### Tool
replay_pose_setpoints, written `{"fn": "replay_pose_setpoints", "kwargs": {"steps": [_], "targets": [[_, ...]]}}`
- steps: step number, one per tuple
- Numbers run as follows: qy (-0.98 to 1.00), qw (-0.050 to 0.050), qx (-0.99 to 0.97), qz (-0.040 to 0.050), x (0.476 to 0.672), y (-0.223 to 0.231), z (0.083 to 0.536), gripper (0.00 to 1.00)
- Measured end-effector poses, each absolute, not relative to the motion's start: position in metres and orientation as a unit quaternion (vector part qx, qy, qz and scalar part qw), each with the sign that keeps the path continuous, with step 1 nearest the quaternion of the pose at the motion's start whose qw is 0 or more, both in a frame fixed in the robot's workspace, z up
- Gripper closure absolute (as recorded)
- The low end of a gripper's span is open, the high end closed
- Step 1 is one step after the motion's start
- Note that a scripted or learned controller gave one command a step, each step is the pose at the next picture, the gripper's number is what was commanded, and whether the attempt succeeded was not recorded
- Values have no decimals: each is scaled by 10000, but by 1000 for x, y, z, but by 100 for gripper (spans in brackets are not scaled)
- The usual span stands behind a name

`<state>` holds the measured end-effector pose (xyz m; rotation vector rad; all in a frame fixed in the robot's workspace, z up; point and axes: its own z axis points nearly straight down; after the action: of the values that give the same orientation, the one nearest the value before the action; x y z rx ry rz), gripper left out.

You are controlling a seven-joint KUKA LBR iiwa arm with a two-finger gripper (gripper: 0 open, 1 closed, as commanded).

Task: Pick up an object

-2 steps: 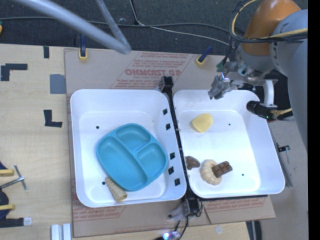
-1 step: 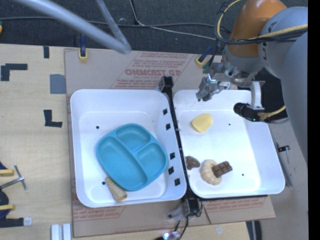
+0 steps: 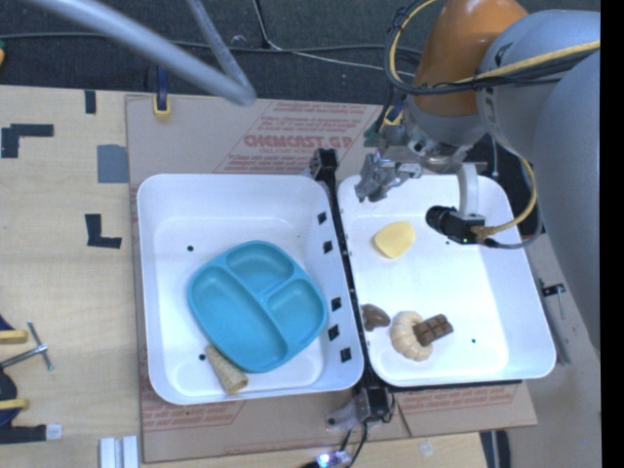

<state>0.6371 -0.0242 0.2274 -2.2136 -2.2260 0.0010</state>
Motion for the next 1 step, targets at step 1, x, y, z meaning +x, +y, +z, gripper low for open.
{"fn": "replay_pose_setpoints", "kwargs": {"steps": [1], "targets": [[-7079, 11, -7063, 15, 618, 18, 221, 100]]}}
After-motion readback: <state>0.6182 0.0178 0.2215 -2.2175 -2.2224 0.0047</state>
